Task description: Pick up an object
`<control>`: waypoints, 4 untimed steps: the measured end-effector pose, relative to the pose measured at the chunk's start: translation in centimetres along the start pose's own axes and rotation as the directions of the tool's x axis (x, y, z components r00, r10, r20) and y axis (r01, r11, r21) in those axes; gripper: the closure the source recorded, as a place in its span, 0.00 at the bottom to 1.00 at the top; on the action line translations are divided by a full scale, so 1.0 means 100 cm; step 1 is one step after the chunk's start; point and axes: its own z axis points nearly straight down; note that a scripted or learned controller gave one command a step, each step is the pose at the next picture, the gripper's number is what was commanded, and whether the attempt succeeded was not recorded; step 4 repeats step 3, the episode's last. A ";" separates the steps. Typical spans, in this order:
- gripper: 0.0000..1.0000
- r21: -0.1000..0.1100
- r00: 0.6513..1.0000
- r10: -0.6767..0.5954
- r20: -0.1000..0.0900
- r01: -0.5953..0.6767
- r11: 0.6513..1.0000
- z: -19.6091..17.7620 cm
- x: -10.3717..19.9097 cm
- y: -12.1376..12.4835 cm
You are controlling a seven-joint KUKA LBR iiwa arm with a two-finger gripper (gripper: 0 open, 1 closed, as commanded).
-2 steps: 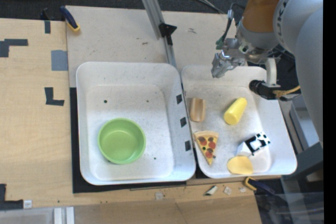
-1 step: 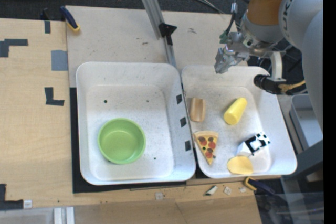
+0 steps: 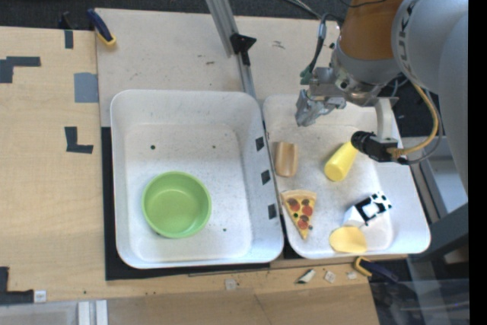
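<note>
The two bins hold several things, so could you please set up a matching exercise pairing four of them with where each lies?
Things:
1. green bowl
2. pizza slice
3. yellow cylinder
4. gripper

Places:
A. right bin, near its left wall, towards the front
B. over the back of the right bin
C. left bin, front left part
D. middle of the right bin, lying tilted

Pairs: 1-C, 2-A, 3-D, 4-B

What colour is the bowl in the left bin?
Light green bowl, seen in the camera view.
</note>
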 end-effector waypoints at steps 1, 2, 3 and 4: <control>1.00 0.001 1.000 -0.002 -0.001 0.002 1.000 -0.007 0.049 -0.026; 1.00 0.003 1.000 -0.003 -0.001 0.003 1.000 -0.010 0.099 -0.058; 1.00 0.004 1.000 -0.004 0.000 0.004 1.000 -0.007 0.145 -0.093; 1.00 0.004 1.000 -0.004 0.000 0.004 1.000 -0.007 0.145 -0.093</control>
